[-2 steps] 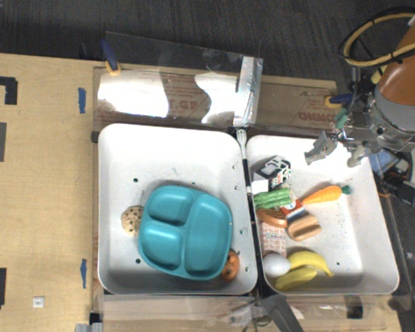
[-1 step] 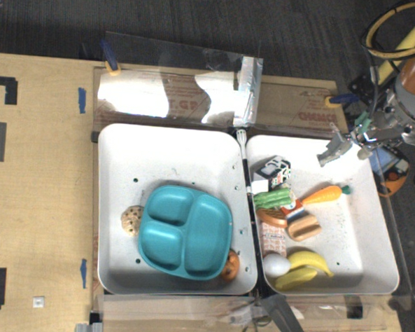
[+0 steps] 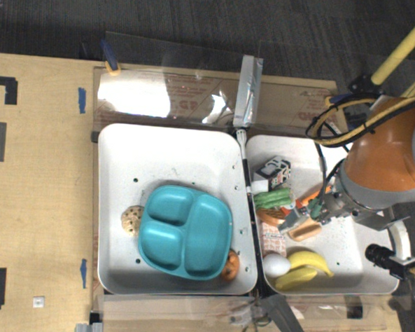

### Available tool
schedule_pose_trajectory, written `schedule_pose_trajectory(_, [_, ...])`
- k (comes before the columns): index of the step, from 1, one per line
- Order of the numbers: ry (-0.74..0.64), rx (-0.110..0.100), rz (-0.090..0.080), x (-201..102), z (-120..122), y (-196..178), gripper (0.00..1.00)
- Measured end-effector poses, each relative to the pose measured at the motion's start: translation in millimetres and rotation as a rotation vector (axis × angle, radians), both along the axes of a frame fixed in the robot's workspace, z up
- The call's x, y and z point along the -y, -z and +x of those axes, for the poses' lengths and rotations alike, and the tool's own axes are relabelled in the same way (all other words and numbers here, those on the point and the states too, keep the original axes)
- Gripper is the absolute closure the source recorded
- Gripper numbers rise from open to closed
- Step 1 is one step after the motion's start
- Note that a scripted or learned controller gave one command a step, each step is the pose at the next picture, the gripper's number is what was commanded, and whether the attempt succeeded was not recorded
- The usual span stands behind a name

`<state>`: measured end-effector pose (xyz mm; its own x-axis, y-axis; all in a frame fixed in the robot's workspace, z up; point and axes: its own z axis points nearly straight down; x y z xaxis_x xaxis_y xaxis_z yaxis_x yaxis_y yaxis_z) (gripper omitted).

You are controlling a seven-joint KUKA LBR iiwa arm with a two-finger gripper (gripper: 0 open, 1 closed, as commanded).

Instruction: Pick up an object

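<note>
Gripper [image 3: 304,218] is down in the right bin [image 3: 349,258], right over a tan bread-like piece [image 3: 305,231], but honestly can't tell if it's grasping it. Banana [image 3: 305,267] lies just toward the near rim, long axis running left-right.

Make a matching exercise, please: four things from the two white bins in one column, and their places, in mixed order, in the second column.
Things:
1. teal plastic divided plate
2. yellow banana
3. round speckled cookie
4. white egg

Places:
A. right bin, near front edge, right of the egg
B. left bin, beside the plate's left rim
C. middle of the left bin
D. right bin, front corner by the divider between the bins

Pairs: 1-C, 2-A, 3-B, 4-D
</note>
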<state>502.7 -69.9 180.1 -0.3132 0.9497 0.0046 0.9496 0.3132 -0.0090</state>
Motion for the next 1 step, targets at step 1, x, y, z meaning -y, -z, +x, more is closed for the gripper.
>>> schedule_pose_trajectory(1, [0.211,0.005,-0.002,42.8,-6.0,80.2,0.00])
